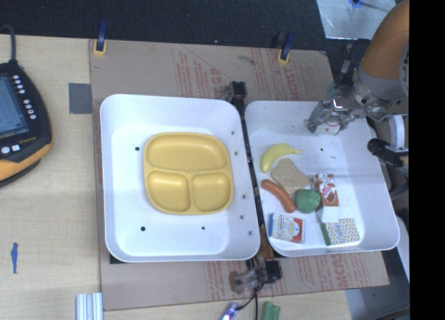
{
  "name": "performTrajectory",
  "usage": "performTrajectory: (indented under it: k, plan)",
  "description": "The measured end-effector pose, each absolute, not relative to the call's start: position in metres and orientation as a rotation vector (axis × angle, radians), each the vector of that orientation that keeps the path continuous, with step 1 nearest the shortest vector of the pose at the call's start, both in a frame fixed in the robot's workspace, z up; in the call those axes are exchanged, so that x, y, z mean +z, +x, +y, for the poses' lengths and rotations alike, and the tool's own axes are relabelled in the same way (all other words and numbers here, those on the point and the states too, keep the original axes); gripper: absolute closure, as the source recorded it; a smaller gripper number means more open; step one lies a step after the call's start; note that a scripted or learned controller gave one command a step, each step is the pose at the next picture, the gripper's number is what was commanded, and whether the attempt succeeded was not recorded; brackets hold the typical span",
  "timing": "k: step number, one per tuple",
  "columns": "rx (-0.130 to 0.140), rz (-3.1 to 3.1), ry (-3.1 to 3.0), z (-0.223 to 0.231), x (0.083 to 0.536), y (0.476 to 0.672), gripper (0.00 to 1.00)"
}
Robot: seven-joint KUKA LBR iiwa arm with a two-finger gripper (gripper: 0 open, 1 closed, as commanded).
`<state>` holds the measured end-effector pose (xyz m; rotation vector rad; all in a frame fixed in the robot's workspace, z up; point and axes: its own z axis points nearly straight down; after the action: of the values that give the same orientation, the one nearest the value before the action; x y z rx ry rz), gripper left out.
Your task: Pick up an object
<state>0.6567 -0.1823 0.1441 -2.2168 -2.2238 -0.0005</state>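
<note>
Two fingers of the pincer (332, 121) stand apart with nothing between them, poised at the far end of the right bin (361, 172), over bare white floor. The objects lie well apart from it, bunched toward the near and left part of that bin: a yellow banana (277, 155), a slice of bread (290, 175) touching a sausage (277, 195) and a green ball (308, 201), then small printed packets (286, 228) nearer still.

The chief risk, I judge, is the crowding. A descent on the bread or ball could catch a neighbour, nudge the heap aside, or close on an edge and slip off. The flat packets offer little to grip. The banana, lying a little apart, looks the safer target.

The left bin (125, 172) holds a yellow divided tray (188, 172). Both bins rest on a brown board (174, 68) clamped to a pale wooden bench (49, 228), a control pendant (17, 124) at far left, dark floor beyond.
</note>
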Motion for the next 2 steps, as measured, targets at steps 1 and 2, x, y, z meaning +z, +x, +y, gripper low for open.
performTrajectory:
  k: [1, 2]
  plan:
    - [0.000, -2.223, -2.219, -0.197, 0.151, 0.656, 1.00]
    - [-0.001, -2.224, -2.217, -0.130, 0.204, 0.645, 1.00]
